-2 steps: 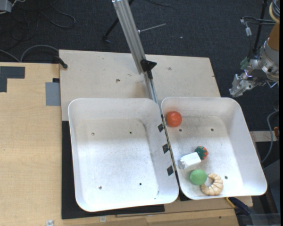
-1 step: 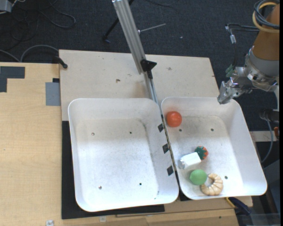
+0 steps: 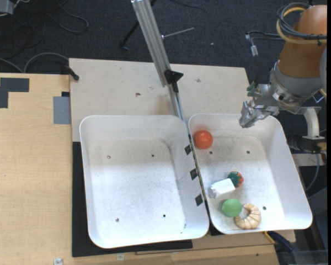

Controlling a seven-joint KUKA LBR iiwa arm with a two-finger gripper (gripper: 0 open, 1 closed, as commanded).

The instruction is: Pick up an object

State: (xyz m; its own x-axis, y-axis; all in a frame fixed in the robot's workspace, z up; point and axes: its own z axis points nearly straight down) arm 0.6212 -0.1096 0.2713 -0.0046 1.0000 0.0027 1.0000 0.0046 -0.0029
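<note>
Right bin (image 3: 289, 164) rim, end effector (image 3: 248, 119) above.

Left bin (image 3: 99, 142) at 9 o'clock. Aluminium rail (image 3: 154, 43) leaning from 12 o'clock toward centre. Black cables (image 3: 38, 15) on dark floor at 11 o'clock. Wood tabletop (image 3: 27, 175) far left.
</note>
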